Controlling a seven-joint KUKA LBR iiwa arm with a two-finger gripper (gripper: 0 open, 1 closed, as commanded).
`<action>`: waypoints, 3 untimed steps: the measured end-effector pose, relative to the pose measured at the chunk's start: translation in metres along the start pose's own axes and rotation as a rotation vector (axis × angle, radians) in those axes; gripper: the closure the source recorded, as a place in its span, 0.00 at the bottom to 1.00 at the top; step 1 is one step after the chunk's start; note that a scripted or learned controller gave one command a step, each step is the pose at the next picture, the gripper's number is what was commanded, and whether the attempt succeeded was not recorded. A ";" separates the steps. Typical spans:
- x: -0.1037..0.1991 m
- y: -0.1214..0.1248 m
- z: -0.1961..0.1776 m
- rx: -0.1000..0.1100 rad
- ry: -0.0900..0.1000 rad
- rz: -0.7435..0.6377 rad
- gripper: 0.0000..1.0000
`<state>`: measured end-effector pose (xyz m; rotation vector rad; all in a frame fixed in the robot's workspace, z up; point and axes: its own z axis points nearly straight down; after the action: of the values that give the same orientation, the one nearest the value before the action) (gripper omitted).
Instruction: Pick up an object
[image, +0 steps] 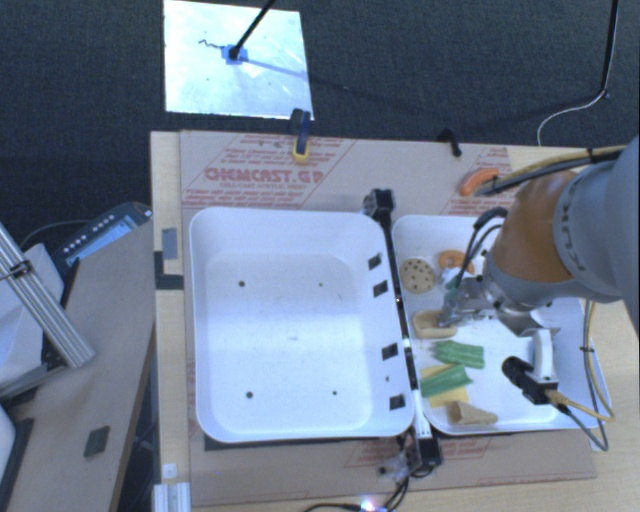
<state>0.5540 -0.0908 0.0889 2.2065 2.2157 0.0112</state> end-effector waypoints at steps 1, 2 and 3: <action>0.035 0.069 -0.102 0.000 0.004 -0.005 1.00; 0.110 0.105 -0.234 -0.003 0.007 -0.009 1.00; 0.151 0.049 -0.133 0.024 0.007 -0.003 1.00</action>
<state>0.6006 0.0613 0.2222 2.2182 2.2345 -0.0078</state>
